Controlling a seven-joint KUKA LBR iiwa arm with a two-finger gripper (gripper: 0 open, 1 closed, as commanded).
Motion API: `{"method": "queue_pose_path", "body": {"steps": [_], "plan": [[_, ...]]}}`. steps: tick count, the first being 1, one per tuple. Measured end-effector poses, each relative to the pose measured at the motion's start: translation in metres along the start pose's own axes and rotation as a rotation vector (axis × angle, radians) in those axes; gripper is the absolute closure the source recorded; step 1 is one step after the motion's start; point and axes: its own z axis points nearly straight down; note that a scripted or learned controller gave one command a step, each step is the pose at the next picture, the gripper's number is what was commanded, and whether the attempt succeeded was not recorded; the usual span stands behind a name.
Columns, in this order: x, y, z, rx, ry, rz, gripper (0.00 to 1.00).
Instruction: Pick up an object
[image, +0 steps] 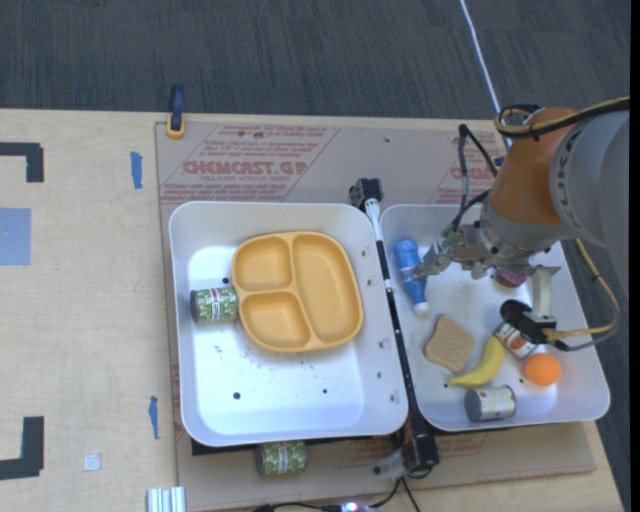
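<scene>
Gripper (440, 260) over R bin (570, 405), open/closed unclear. Just beside it: blue bottle (407, 262), long axis top-to-bottom of view, white cap nearest viewer. Nearby: toast (449, 343), banana (483, 364), orange (542, 370).

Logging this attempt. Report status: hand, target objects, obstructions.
Hand over right bin, far side, nothing seen in grasp. Blue bottle lies just beside it. Bread slice, banana, can nearer camera, apart from hand.
</scene>
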Motion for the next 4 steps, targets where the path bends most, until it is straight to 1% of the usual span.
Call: {"method": "queue_pose_path", "body": {"steps": [1,2,3,4], "plan": [[-0.011,0.023,0.005,0.005,-0.002,-0.001,0.00],[-0.005,-0.029,0.017,0.029,0.000,-0.001,0.00],[0.002,-0.016,0.018,0.031,0.004,-0.003,0.00],[-0.011,-0.071,0.016,0.032,0.007,-0.003,0.00]]}}
